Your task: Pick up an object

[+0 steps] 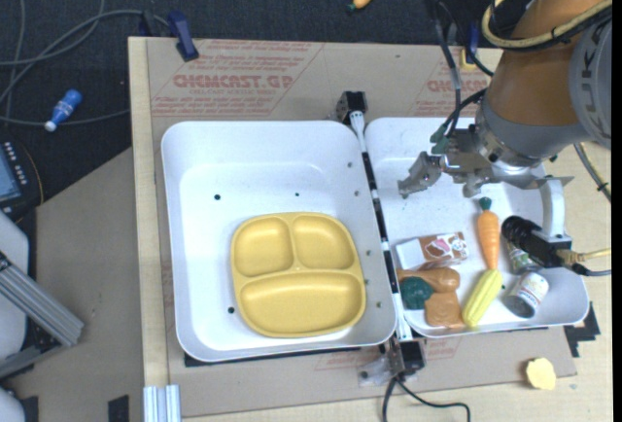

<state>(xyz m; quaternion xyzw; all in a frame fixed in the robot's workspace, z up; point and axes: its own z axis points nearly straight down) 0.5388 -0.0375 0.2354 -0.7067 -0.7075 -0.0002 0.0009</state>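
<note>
Below the claw (420, 179) lies the carrot (488, 238), apart.

Red lettering reading "CHEMCAST GP" is showing across the brown protective sheet (243, 70) covering the bench, repeating faintly at the right, while smaller print there is staying illegible.
</note>
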